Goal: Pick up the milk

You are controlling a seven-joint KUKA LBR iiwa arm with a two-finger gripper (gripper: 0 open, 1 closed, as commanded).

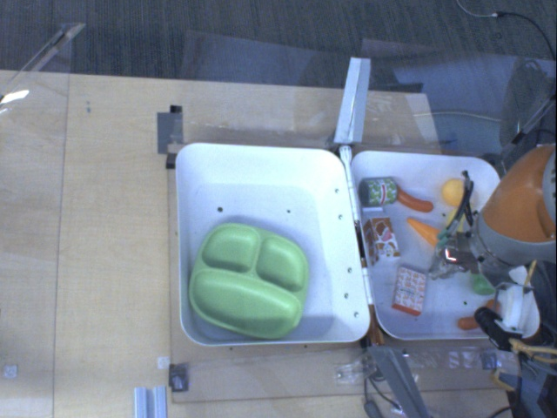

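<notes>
Here, a pale wooden bench (87, 259) seen from above holds two shallow white bins side by side. Nearest in the left bin (261, 168) lies a green divided plate (248, 279), filling its near half. At the near edge of the right bin (418, 165) sits a small red item (470, 323), too small to identify. Just beyond it, left of centre, lies a flat red and white box (409, 288), and to the right a small green object (481, 281). The grey arm with its orange band (522, 212) reaches in from the right, over the right side of this bin. Its gripper (448, 258) hangs low above the bin floor, between the box and an orange carrot (424, 231). Whether it is open or closed cannot be made out, and nothing can be seen held in it. The milk (381, 238), which looks to be a brown and white carton on its side, lies against the bin's left wall. It is left of the carrot, beyond the box, and apart from the gripper. Farther still, a green-labelled can (379, 192) sits near the far left corner, with a red sausage (415, 202) just right of it and a yellow lemon (452, 190) beyond that. A grey metal bar (352, 103) stands past the bins, where they meet.
</notes>
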